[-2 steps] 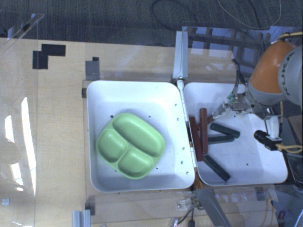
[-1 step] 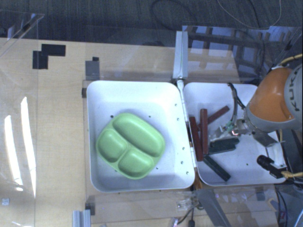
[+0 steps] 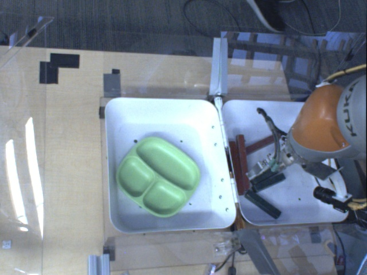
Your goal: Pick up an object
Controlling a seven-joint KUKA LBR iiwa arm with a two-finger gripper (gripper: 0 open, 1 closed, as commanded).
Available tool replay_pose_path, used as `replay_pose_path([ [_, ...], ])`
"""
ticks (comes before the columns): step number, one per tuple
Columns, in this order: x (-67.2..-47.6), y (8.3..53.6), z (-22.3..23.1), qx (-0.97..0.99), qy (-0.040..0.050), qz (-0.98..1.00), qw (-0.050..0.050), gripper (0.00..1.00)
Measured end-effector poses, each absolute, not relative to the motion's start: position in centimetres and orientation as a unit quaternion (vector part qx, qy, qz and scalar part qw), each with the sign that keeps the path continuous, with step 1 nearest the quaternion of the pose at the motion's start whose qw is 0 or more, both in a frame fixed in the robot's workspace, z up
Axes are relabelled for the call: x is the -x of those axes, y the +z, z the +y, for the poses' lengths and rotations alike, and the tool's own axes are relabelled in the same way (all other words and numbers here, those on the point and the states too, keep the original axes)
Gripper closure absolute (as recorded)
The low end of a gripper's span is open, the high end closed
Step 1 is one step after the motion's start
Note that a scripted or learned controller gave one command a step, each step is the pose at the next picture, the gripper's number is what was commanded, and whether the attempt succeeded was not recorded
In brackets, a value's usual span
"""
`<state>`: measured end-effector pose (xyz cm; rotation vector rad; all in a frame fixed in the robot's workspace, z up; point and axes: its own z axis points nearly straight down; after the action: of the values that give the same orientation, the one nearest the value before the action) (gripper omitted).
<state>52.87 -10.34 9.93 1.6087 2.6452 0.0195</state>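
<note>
My gripper (image 3: 270,166) is low in the right bin (image 3: 298,208), under the orange band of the arm (image 3: 321,125). It hangs over a cluster of bars. A dark red bar (image 3: 241,162) lies along the bin's left wall. A second dark red bar (image 3: 258,145) lies tilted just above the gripper. A short black bar (image 3: 268,180) sits right below the gripper, touching or nearly touching it. Another black bar (image 3: 263,203) lies slanted nearer the front. The arm hides the bin's right part.
The left bin (image 3: 120,211) holds a green divided plate (image 3: 159,175), upside-up, near its centre. A thin black curved piece (image 3: 266,118) lies at the back of the right bin. A metal divider (image 3: 225,153) separates the two bins.
</note>
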Motion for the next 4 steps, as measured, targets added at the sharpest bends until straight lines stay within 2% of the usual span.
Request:
replay_pose_path([
  [1, -54.7, 9.0, -13.1, -0.638, 0.0038, 0.77, 0.007, 0.0],
  [2, -62.3, 8.8, -16.3, -0.703, 0.0023, 0.711, 0.004, 0.0],
  [3, -66.1, 9.0, -13.1, -0.66, -0.0111, 0.752, 0.0, 0.0],
  [4, -67.1, 12.5, -12.8, -0.562, 0.0024, 0.827, 0.006, 0.0],
])
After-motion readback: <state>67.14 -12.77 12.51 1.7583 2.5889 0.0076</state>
